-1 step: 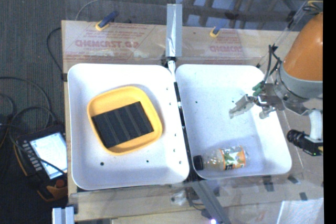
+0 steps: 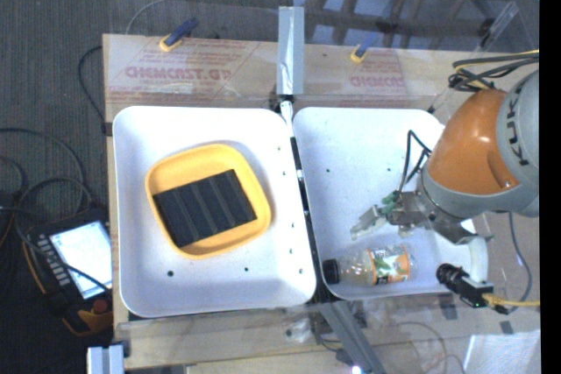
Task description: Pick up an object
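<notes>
Reaching stage, by the look of it: gripper (image 2: pixel 370 222) hanging low inside the right bin (image 2: pixel 351 144), nothing between the fingers, which look slightly apart. Bottle (image 2: pixel 372 267) lying on its side near the front wall of that same bin, dark cap pointing left, just below the gripper in the camera view and not touching it. Next move probably calls for shifting toward the bottle, dropping over its body and closing across it. Yellow tray (image 2: pixel 166 175) with a dark ribbed insert resting in the left bin (image 2: pixel 131 276), well apart
</notes>
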Robot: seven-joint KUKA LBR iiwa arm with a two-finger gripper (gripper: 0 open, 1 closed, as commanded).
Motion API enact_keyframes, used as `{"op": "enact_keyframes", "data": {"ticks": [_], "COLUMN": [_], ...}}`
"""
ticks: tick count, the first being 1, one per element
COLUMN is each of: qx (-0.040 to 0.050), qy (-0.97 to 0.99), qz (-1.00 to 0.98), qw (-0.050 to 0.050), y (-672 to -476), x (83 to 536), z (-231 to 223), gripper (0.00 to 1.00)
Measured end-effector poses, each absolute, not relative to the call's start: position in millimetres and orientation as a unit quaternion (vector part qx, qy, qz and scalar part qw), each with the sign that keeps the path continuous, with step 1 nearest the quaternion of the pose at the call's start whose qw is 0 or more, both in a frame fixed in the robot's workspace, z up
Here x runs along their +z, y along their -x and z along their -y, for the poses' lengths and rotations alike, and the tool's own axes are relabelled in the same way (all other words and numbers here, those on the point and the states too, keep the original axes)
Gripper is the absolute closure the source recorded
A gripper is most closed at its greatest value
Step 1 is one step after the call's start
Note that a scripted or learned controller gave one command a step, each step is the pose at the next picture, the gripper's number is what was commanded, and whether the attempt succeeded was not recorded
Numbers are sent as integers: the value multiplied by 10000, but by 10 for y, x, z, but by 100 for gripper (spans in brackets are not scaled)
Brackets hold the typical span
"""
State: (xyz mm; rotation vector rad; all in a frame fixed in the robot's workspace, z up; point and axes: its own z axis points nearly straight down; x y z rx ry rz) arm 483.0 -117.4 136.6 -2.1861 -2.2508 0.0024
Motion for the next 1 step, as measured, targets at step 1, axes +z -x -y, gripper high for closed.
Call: {"op": "enact_keyframes", "data": {"ticks": [1], "qx": [8], "qy": [7751], "qz": [6318], "qw": [4], "y": [-4837], "x": [1929], "z": [1609], "gripper": [0]}}
